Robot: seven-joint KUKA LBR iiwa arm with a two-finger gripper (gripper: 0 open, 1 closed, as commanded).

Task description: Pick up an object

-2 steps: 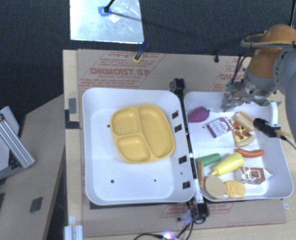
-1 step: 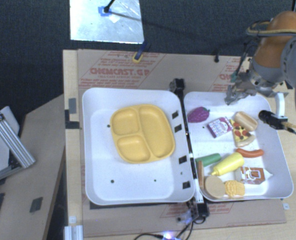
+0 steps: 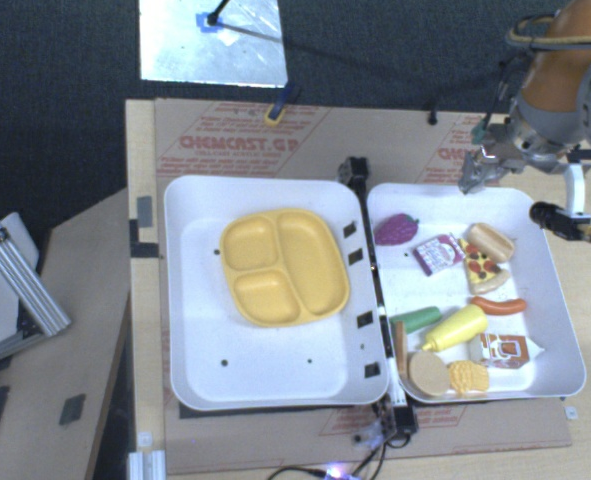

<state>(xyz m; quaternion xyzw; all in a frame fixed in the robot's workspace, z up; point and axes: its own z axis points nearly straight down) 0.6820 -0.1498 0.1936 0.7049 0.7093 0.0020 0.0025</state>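
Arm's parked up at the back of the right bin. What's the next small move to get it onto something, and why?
Probably bring the hand forward and down toward the hot dog. The hand hangs over the right bin's far rim, holding nothing, and the hot dog is the nearest toy, with the pizza slice just in front of it.

I count two bins point(image 3: 190, 268), one yellow tray point(image 3: 283, 266), and ten toy foods point(image 3: 462, 298) before me.
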